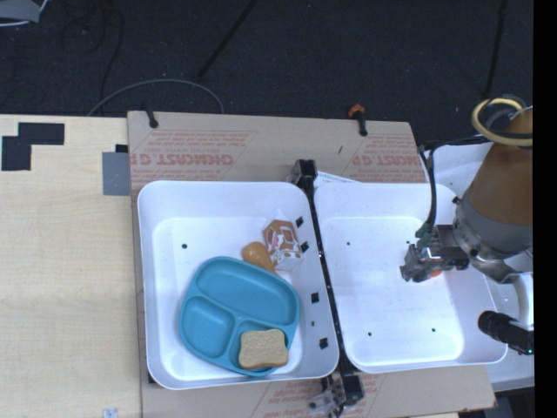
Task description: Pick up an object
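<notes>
Nearest you, in the left bin [157,233], a blue divided tray [218,307] lies flat with a slice of bread [263,348] sitting in its near compartment. Just beyond the tray's far rim, a small orange-brown lump [257,254] rests touching a clear wrapped packet [283,240], both close against the divider between bins. These are your candidates for the pick, all on that side. The right bin [383,338] shows bare floor. Your claw [419,265] hangs over its right half, well apart from every item; you cannot tell how it is set from here. Judgement: the arm needs to cross the divider first. The tabletop [61,259] stretches left.
</notes>
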